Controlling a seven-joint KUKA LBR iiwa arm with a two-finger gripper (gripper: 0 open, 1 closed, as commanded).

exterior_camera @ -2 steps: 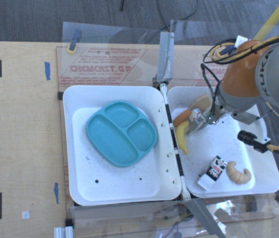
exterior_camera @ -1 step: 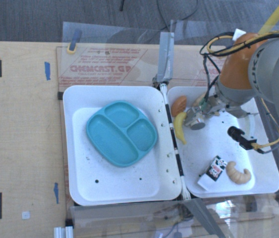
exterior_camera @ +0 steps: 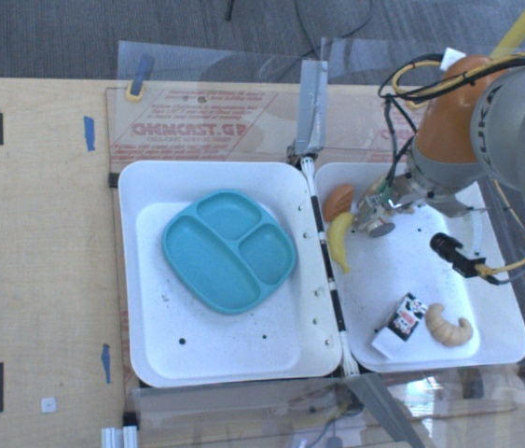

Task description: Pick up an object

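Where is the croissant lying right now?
The croissant lies in the right bin, near its front right corner, just right of the small black-and-white box.

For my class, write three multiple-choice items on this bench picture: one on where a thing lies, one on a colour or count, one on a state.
1. Where does the divided plate lie?
A. In the left bin
B. In the right bin
C. On the wooden bench

2. What colour is the plate?
A. Red
B. Turquoise
C. Black

3. How does the plate lie?
A. Upside down
B. Standing on its edge
C. Flat, compartments facing up

Answers:
1. A: the plate rests inside the left bin, across the divider from the banana and croissant in the right bin.
2. B: its whole surface is turquoise against the white bin.
3. C: all three compartments show from above.
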